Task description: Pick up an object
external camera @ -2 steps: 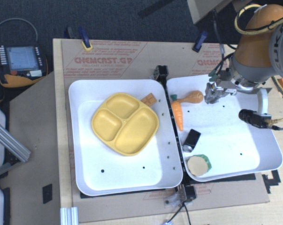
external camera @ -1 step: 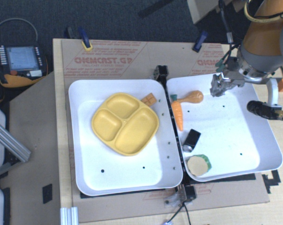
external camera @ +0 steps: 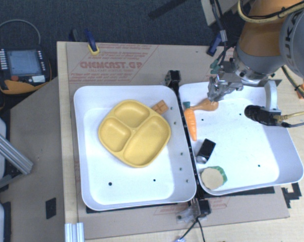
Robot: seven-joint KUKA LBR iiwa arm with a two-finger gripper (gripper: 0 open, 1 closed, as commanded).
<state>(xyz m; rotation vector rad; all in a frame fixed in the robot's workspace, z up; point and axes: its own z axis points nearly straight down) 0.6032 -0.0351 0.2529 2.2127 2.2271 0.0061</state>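
Gripper [external camera: 216, 96] fingers' state unclear, over tan piece [external camera: 207, 105]. Right bin [external camera: 272, 155]: one carrot [external camera: 191, 123], one black block [external camera: 206, 149], one round disc [external camera: 213, 177]. Left bin [external camera: 86, 150]: one yellow divided plate [external camera: 134, 132].

**Setting: robotics laboratory test bench**

Premises appear to be a robotics lab. Evidence: an industrial arm [external camera: 265, 29] over a board-topped bench [external camera: 116, 64] bearing two white bins [external camera: 86, 135]; a handheld control pendant [external camera: 21, 67] with screen at left; loose cabling [external camera: 293, 117]; aluminium framing [external camera: 8, 147], probably a camera stand.
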